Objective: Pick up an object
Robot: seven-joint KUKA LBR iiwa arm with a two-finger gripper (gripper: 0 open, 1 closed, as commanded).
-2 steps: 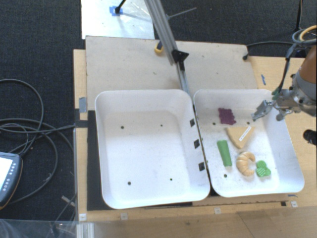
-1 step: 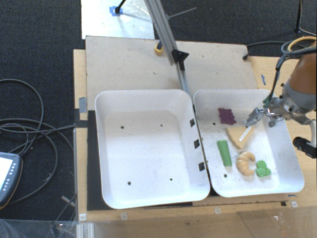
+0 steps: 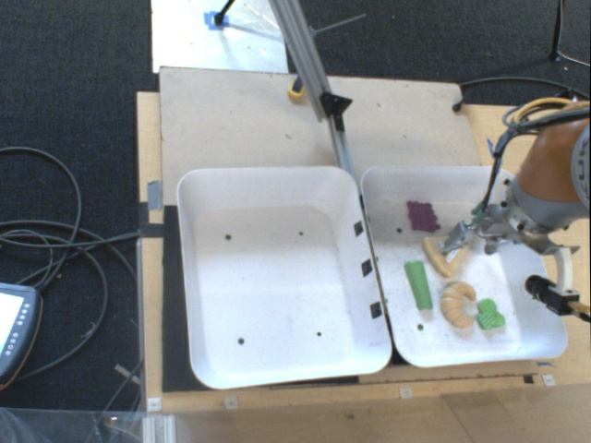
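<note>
In the right bin (image 3: 526, 349) lie a purple grape bunch (image 3: 423, 215), a pale yellow banana-like piece (image 3: 438, 257), a green cylinder (image 3: 418, 284), a tan croissant (image 3: 458, 304) and a small green leafy piece (image 3: 490, 316). My gripper (image 3: 459, 241) reaches in from the right and hangs just over the yellow piece's upper right end. Nothing shows held between its fingers.
The left bin (image 3: 199, 247) stands beside the right one, sharing a middle wall with black tabs. A slanted metal pole (image 3: 309, 53) crosses above the bins' back. Cables and a tablet lie on the floor at left.
</note>
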